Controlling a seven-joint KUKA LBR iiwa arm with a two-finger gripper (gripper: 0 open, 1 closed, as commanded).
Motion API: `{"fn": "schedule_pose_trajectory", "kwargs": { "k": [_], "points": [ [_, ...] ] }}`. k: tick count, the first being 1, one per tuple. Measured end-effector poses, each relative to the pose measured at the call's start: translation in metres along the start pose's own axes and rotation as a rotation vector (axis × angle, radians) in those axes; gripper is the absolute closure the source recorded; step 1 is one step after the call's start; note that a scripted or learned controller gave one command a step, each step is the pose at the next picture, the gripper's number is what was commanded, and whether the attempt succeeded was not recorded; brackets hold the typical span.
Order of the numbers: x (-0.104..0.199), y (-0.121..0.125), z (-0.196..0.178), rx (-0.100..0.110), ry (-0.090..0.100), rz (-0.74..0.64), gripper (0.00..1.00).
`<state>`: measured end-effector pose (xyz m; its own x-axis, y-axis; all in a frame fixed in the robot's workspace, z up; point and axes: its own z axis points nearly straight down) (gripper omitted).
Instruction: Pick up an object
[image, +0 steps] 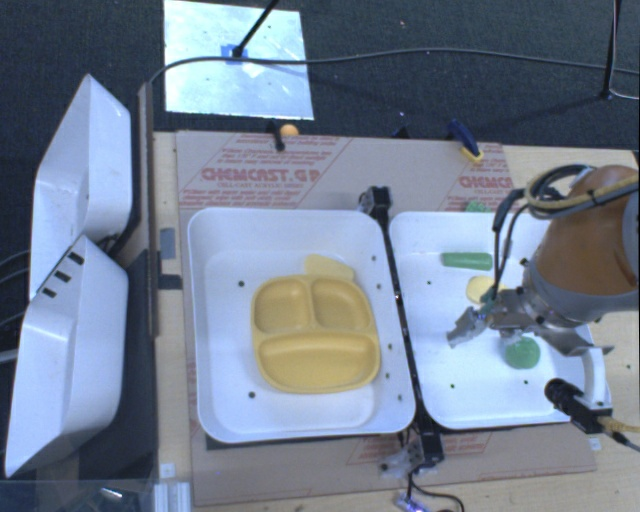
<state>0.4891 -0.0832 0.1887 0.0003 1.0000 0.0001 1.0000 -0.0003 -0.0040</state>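
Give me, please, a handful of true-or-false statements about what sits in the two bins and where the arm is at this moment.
1. The yellow divided tray lies in the left bin. True.
2. The green stick lies inside the tray. False: it lies on the floor of the right bin, near the far side.
3. The arm reaches over the right bin. True: its gripper hangs above that bin's floor.
4. The round green piece sits in the left bin. False: it is in the right bin, next to the gripper.
5. The tray has three compartments. True.
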Motion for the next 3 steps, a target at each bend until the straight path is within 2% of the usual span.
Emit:
{"fn": "schedule_pose_trajectory", "kwargs": {
  "k": [1, 3],
  "points": [
    [0.0, 0.001, -0.002, -0.005, 0.0, 0.0, 0.0],
    [-0.007, 0.004, 0.083, -0.001, 0.0, 0.0, 0.0]
  ]
}}
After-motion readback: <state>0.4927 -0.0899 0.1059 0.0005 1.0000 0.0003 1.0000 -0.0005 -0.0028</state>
